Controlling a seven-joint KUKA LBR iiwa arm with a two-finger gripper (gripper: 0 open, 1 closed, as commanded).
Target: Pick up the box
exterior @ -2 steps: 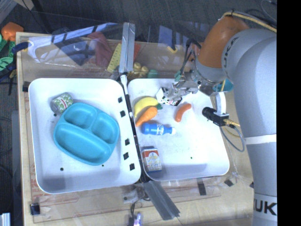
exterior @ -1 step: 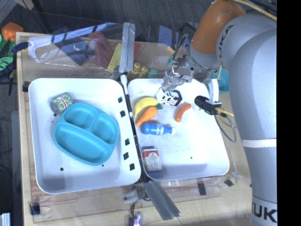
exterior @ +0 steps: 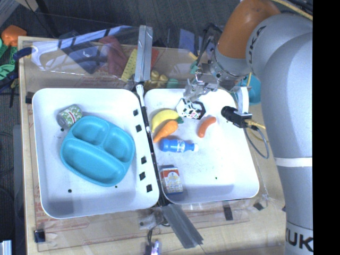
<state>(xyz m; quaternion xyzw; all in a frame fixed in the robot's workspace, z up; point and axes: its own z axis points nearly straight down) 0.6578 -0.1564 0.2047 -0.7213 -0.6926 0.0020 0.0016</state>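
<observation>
The box (exterior: 171, 179) is small, red and orange with a pale label. It lies flat at the front left of the right bin (exterior: 234, 179), close to the divider. My gripper (exterior: 194, 93) hangs over the back of the right bin, far behind the box. A black-and-white spotted toy (exterior: 190, 110) sits directly below the gripper. I cannot tell whether the two touch.
Between gripper and box lie a yellow banana (exterior: 163, 118), an orange carrot (exterior: 166, 130), a blue bottle (exterior: 178, 145) and an orange sausage (exterior: 206, 126). The left bin (exterior: 48, 195) holds a blue divided tray (exterior: 98, 150) and a small can (exterior: 69, 115).
</observation>
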